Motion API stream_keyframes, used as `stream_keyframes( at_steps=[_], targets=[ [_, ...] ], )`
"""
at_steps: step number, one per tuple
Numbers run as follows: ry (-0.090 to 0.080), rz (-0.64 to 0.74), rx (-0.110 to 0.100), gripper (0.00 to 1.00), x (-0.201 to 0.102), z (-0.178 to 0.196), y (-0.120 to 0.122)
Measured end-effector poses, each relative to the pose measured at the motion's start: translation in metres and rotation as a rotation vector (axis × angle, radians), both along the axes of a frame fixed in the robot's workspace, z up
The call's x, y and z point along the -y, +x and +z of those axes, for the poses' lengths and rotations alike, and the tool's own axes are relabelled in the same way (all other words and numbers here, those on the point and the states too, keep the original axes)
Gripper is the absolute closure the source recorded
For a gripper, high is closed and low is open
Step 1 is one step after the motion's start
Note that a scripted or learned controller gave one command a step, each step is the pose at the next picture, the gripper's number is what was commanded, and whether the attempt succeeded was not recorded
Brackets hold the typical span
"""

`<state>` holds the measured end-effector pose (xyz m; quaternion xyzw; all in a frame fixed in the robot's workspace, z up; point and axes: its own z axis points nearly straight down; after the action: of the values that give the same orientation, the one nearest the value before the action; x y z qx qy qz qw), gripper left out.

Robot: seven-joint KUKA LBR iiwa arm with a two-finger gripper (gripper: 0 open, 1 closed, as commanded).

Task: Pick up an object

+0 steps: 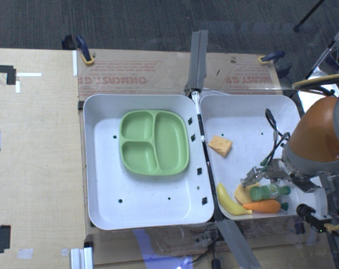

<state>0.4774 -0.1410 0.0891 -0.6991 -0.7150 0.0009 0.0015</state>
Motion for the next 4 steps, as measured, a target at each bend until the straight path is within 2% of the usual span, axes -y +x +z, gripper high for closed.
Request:
stream_keyframes(
  at_steps=[1,2,3,4],
  targets=[
    [0.000,0.000,-0.001,0.00,0.0001,0.0000,-0.0001],
    [0.001,-0.002,-0.003,1.00,0.0008,0.0068,0.0004],
    [0.001,-0.002,-0.004,0.00,0.0007,0.0067,0.0002],
    [0.001,0.186,0.000,0.00,-0.0025,0.0002,0.0000]
  ],
)
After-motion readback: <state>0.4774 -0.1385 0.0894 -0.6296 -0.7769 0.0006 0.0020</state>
